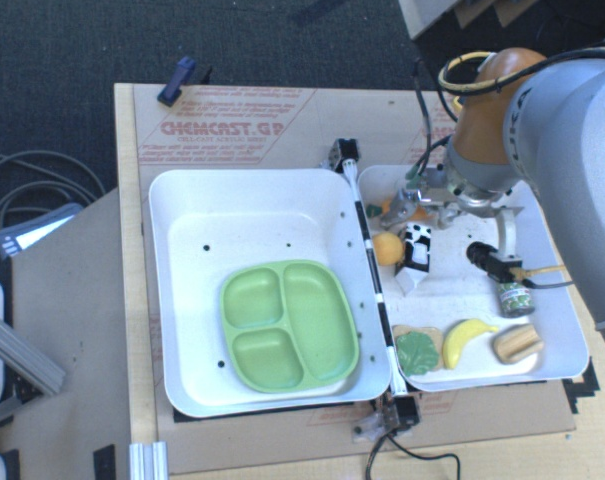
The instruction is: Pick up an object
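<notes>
My gripper [427, 206] hangs low over the far left part of the right bin [557, 353], under the grey arm with the orange band. Just in front of it lie a black-and-white patterned object [417, 247] and an orange ball [387, 248] against the bin's left wall. At the near edge of this bin sit a green leafy piece [416, 352], a yellow banana [463, 338] and a tan bread roll [515, 343]. A small jar with a green label [516, 299] stands to the right. Nothing visibly rests in the gripper.
The left bin [182, 208] holds a green divided plate [287, 324]. A black clip [345, 152] sits on the rim where the bins meet. A small blue object [176, 81] lies on the cardboard behind the bins. Cables lie on the floor at left.
</notes>
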Controlling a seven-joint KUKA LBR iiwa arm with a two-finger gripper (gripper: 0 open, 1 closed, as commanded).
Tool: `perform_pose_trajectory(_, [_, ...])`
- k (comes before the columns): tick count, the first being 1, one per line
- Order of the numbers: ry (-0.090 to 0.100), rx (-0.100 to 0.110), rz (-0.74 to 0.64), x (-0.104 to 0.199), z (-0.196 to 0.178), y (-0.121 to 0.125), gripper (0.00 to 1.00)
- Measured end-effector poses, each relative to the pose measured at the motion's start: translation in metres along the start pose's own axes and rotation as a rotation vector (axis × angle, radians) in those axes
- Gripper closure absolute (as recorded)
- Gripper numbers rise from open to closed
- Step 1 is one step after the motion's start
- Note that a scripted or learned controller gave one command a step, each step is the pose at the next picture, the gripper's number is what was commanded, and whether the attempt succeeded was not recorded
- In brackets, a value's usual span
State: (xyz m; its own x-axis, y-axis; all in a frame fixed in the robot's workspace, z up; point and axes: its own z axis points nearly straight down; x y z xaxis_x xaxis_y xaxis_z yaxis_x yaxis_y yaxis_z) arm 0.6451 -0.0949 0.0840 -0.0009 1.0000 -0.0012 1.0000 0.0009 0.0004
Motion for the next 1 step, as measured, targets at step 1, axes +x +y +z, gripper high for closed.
perform_pose_trajectory(1, [0.001, 0.018, 0.001, 0.0, 0.002, 0.0148, 0.0])
